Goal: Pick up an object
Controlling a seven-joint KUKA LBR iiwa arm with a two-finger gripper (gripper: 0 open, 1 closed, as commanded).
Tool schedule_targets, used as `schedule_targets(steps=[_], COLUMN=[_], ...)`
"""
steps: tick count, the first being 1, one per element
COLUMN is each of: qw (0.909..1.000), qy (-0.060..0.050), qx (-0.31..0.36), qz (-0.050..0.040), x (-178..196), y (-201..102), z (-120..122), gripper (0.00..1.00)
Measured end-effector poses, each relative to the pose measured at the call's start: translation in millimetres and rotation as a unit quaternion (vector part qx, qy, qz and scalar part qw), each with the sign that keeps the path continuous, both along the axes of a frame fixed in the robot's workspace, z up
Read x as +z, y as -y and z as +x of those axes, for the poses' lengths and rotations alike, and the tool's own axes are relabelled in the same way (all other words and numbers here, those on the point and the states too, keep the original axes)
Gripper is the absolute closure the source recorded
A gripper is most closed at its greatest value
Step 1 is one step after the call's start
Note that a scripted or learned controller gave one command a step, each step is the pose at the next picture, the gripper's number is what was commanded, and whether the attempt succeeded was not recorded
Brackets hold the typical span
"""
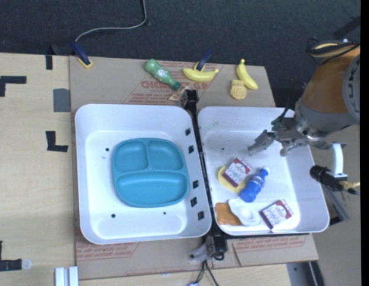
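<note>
Blue bottle (253, 185) lies diagonal, cap upper-right.

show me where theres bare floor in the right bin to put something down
Free: the right bin's upper left floor, between the divider and the claw. Crowded: the lower half, with the blue bottle, two red packets and toy food.

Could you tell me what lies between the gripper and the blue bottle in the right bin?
In the camera view, only bare white bin floor separates the gripper from the blue bottle; the red-and-white packet sits just left of that line.
</note>
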State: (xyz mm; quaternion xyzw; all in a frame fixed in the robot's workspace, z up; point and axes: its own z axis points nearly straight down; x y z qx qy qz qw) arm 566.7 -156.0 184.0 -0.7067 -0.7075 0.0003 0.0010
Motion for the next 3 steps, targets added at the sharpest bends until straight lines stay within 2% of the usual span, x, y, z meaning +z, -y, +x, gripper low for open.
schedule_targets(steps=[1, 2, 3], qw=[1.0000, 0.9999, 1.0000], qy=[0.009, 0.011, 0.004], qx=[-0.001, -0.002, 0.000], qz=[-0.0024, -0.0034, -0.0019], x=[-92.3, -92.1, -97.4], y=[-19.7, -49.5, -25.6], z=[-8.0, -20.5, 67.2], gripper=[0.00, 0.00, 0.00])
